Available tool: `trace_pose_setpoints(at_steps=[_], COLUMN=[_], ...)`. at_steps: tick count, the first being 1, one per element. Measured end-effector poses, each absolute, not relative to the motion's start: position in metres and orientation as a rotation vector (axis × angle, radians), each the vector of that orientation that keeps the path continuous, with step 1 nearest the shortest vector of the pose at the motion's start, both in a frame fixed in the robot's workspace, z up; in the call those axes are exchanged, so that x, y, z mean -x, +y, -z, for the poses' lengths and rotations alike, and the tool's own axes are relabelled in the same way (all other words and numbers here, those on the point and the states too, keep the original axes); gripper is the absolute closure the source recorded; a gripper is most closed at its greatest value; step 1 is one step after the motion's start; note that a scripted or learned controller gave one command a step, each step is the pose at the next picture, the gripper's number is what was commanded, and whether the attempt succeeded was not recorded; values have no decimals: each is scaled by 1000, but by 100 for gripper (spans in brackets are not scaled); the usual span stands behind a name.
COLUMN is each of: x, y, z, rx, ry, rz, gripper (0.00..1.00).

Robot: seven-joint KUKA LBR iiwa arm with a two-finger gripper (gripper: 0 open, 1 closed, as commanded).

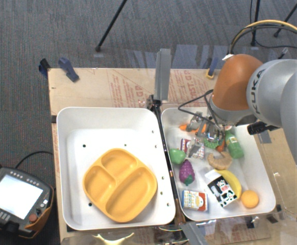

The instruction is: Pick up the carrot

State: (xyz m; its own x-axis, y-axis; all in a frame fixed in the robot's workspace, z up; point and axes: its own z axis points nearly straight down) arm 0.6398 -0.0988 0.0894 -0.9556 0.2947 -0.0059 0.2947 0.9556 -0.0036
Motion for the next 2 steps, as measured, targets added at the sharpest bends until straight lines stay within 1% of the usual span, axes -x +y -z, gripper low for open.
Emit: trace_pose_setpoints(at_steps=[1,2], x=[-640,-637], y=[-99,-101], z=[-89,-91], rx=[-466,-804], ry=[3101,3028], rz=[8,31], gripper=[0,0])
